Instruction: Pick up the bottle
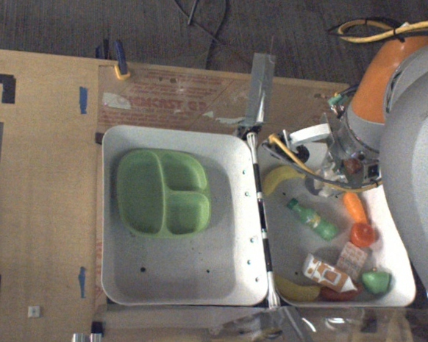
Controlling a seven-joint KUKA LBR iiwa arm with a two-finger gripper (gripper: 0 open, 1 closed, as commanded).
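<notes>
Below the gripper (330, 179), whose state I cannot tell, the bottle (312, 218) lies flat, probably light, slippery plastic, best pinched mid-body.

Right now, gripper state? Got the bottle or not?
Gripper: cannot be told whether open or closed. It is above the right bin, and the green bottle lies apart from it on the bin floor, not held.

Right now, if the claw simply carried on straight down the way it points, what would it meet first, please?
Probably the bare floor of the right bin: the claw hangs between the banana and the carrot, with the bottle nearer the camera. Depth is unclear.
</notes>
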